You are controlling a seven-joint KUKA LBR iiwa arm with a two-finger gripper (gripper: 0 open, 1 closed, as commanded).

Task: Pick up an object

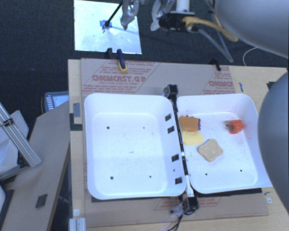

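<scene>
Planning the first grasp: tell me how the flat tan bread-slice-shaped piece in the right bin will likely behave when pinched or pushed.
The flat tan bread-slice-shaped piece lies flush on the right white bin, so it probably slides rather than rolls. Its low profile may leave fingers little edge to pinch. It looks like a small toy, so likely light and stiff, though the material is unclear.

- The grey robot arm (274, 149) is a blurred mass, cut off by the right edge, and it hides the right rim of the right-hand shallow white bin (244, 100).
- The two-finger gripper (143, 13) is cut off by the top edge; whether its fingers are apart or together cannot be told.
- The pale yellow flat piece (193, 139) lies partly under the orange-brown slab with a purple edge (189, 123).
- The small orange-red object (234, 126) is too small to identify.
</scene>
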